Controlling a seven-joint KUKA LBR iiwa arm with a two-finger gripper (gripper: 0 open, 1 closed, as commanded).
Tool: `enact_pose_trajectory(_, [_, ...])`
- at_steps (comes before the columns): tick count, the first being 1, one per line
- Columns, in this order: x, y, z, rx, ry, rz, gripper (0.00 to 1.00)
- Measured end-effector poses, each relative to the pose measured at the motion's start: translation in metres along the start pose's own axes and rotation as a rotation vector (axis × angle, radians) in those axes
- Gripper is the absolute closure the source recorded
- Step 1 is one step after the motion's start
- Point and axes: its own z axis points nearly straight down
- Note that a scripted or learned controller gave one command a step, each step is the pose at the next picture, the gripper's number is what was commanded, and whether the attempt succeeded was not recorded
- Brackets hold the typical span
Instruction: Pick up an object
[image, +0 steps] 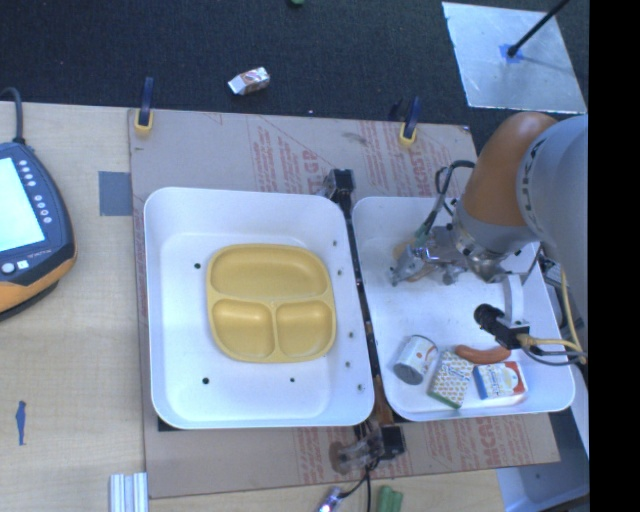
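- Hovering my tool (408, 266) over the right bin (385, 300); I cannot tell its state.
- Can (413, 359), sausage (481, 353) and packets (452, 381) lie nearer the bin's front edge.

Tray (270, 300) in left bin (170, 300); can (413, 358) in right bin (385, 300).

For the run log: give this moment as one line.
arm: over right bin | gripper: above bin floor, nothing seen held | objects: can, sausage, cartons near front | left bin: yellow tray
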Motion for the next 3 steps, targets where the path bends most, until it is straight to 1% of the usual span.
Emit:
enact_pose_trajectory(1, [-0.0096,0.0464,0.0036,-0.002,0.002,0.001,0.0])
enact_pose_trajectory(3, [-0.0069,0.0545,0.0034,-0.003,0.001,-0.001,0.0])
